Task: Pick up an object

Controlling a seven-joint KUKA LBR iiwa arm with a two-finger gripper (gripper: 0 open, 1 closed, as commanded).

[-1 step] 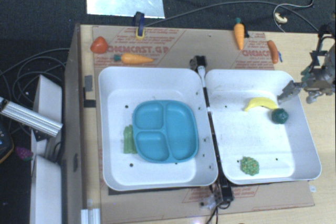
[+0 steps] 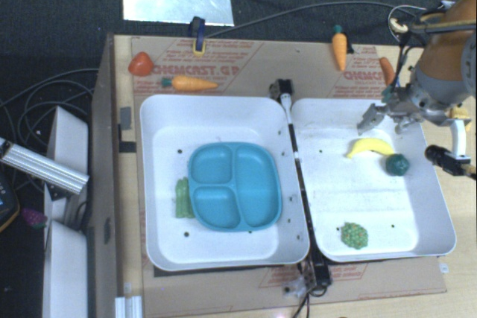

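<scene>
Brown bench point(image 2: 246, 59), two white bins point(image 2: 160, 160) side by side, carrots point(image 2: 194, 83), perhaps a tomato point(image 2: 140, 65).

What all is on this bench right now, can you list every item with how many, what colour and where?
bins: 2, white, side by side on the bench
plate: 1, blue, divided, in the left bin
green piece: 1, green, left bin, against the plate's left edge
banana: 1, yellow, right bin, upper part
ball: 1, dark green, right bin, just right of the banana
bumpy lump: 1, light green, right bin, near front
carrots: 2, orange, on the board behind the bins; the second is above the right bin
tomato: 1, red-orange, board's back left corner
arm: 1, grey with orange band, reaching in from the right
gripper: 1, grey, above the banana, fingers spread, holding nothing
</scene>
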